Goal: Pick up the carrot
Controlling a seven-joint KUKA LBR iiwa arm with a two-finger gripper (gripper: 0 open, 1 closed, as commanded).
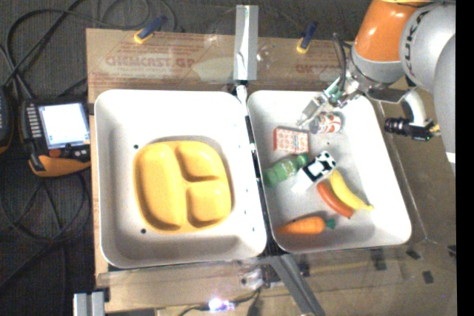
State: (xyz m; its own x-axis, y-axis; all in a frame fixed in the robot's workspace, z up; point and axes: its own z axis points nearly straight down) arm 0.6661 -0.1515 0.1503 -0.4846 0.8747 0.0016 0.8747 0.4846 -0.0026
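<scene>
Near the right bin's (385, 159) front wall lies our carrot (305, 226), untouched.
We see the claw (326, 107) hovering at the far end, well apart; whether it gapes, we cannot tell.

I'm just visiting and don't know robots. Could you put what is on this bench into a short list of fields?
left bin: holds a yellow divided tray
right bin: holds the small items
carrot: lies near the right bin's front edge
banana: beside a red-orange item, just behind the carrot
green bottle: lies mid-bin
red packet: behind the bottle
tool: over the right bin's back part, far from the carrot
arm: reaches in from the right
</scene>
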